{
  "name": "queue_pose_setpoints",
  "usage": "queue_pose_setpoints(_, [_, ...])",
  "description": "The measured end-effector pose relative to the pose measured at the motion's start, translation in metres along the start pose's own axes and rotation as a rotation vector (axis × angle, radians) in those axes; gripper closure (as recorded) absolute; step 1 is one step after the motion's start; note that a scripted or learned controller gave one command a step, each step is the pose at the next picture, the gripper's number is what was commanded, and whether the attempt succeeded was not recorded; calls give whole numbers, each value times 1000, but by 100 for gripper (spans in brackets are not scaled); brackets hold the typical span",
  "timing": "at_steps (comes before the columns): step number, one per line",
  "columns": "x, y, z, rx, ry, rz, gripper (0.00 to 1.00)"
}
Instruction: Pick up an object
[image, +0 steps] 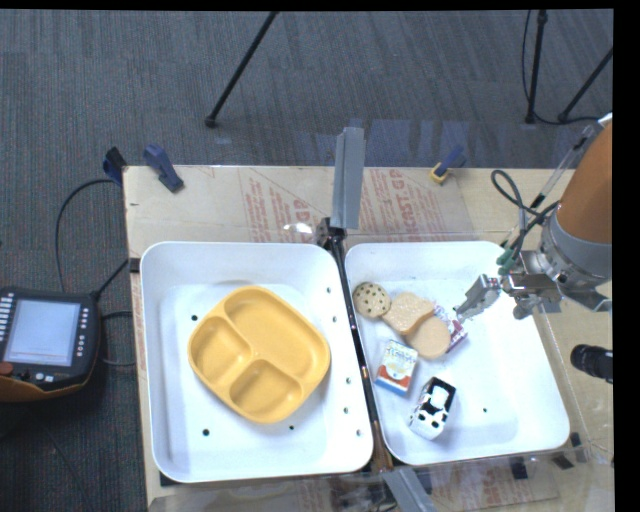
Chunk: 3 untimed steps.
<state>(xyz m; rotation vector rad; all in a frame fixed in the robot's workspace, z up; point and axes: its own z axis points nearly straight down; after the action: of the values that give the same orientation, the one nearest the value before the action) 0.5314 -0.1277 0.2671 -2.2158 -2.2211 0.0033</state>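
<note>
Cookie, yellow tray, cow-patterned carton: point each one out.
cookie (370, 298), camera view, centre of its top
yellow tray (296, 338), camera view, central divider
cow-patterned carton (432, 409), camera view, middle of its side

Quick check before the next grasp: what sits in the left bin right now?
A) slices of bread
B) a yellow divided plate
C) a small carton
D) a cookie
B: the yellow divided plate lies alone in the left bin, while the cookie, bread slices and small carton lie in the right bin.
</note>
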Motion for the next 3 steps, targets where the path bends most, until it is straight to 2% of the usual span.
queue_pose_setpoints(1, [5,-9,162,5,2,-157,0])
queue_pose_setpoints(2, [-14,-56,180,0,2,-84,0])
queue_pose_setpoints(3, [-15,-55,171,-2,2,-76,100])
